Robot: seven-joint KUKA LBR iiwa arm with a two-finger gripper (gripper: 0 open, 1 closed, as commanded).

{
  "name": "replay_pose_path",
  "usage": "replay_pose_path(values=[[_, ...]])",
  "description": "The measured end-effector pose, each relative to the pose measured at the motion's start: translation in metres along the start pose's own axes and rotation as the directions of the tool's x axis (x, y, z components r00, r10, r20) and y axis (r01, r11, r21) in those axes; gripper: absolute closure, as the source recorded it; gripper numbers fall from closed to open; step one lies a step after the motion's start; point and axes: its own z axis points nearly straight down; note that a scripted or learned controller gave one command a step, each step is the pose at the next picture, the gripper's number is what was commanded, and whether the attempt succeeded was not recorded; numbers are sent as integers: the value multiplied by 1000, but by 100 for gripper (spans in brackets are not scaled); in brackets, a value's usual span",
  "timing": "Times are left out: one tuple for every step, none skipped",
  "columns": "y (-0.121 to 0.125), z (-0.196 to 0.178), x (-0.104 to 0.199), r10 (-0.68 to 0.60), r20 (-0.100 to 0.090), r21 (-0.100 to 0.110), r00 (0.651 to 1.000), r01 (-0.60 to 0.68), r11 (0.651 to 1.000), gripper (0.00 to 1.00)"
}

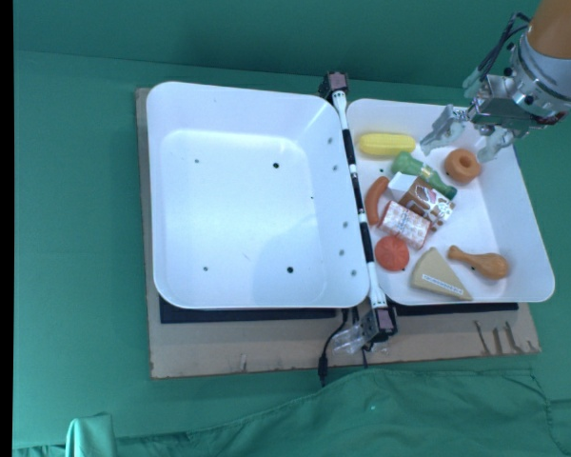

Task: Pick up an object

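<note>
Orange doughnut (462,166) lies just below the open-fingered gripper (468,136).

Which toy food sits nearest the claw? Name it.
The donut, the orange ring just below the claw. The yellow corn and green bottle lie further toward the divider.

A big white left bin (238,198) sits on a cardboard sheet (266,355) over green cloth (76,255). Along the bin's right edge runs a black-and-white divider rod (355,193), with cables (347,346) bunched at its near end.
</note>
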Motion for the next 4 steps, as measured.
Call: replay_pose_path(values=[[0,0,0,0,0,0,1000,0,1000,0],[6,45,-8,1,0,5,1000,-1,1000,0],[2,86,-6,0,0,4,1000,0,1000,0],[3,135,3,0,-1,6,1000,0,1000,0]])
